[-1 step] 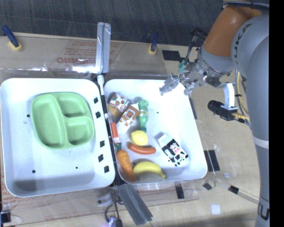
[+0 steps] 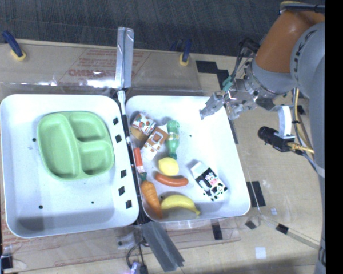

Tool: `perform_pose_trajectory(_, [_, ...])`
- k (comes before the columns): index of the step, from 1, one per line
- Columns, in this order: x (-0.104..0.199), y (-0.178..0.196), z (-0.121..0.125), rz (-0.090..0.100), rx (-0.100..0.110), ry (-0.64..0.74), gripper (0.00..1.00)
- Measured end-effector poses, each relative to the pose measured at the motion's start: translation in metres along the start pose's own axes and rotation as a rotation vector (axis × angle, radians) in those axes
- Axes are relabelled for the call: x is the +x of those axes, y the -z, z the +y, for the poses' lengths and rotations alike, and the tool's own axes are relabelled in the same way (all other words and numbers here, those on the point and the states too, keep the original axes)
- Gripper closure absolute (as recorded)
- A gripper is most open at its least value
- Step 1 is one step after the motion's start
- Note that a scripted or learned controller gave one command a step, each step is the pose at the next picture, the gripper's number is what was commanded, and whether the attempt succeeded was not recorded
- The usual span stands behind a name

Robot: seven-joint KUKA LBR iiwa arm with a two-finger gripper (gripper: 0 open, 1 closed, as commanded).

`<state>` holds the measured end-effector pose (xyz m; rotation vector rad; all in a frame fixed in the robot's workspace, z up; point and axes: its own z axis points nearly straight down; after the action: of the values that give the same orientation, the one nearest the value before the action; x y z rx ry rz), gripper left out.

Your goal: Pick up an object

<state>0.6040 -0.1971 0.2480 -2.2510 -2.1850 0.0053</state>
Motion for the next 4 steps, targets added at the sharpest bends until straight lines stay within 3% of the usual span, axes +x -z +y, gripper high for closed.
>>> perform_pose_trajectory(1, [-0.005, -0.025, -0.040, 0.001, 0.001, -0.296, 0.00])
perform_pose_trajectory(2, [-0.004, -0.087, -0.109, 0.001, 0.000, -0.291, 0.00])
perform_pose_trajectory(3, [-0.001, -0.157, -0.118, 0.001, -0.004, -0.155, 0.00])
perform_pose_trajectory(4, [0.064, -0.157, -0.081, 0.000, -0.003, -0.298, 0.00])
